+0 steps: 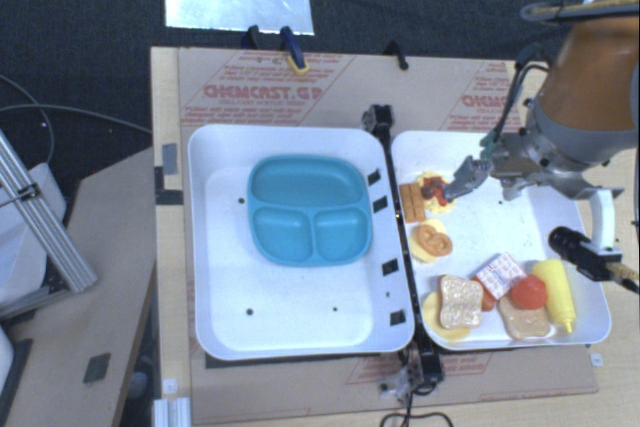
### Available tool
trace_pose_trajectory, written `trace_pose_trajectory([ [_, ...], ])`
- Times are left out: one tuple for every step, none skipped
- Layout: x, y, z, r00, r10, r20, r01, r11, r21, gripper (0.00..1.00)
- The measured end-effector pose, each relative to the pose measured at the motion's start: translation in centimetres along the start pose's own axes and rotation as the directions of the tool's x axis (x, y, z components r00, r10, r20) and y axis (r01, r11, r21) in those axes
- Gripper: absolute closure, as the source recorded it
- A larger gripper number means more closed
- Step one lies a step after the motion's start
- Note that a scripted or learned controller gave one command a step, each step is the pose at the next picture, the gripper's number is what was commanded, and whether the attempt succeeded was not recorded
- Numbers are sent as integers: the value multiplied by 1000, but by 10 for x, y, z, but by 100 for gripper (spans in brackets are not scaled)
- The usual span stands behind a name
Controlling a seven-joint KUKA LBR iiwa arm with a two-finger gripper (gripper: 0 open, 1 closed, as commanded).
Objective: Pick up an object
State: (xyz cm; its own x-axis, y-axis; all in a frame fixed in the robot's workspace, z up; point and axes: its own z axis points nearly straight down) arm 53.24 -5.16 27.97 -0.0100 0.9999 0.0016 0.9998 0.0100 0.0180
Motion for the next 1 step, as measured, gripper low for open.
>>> trace_pose_trajectory([
  [11, 18, -8, 1000, 3, 2, -3, 1000, 14, 0],
])
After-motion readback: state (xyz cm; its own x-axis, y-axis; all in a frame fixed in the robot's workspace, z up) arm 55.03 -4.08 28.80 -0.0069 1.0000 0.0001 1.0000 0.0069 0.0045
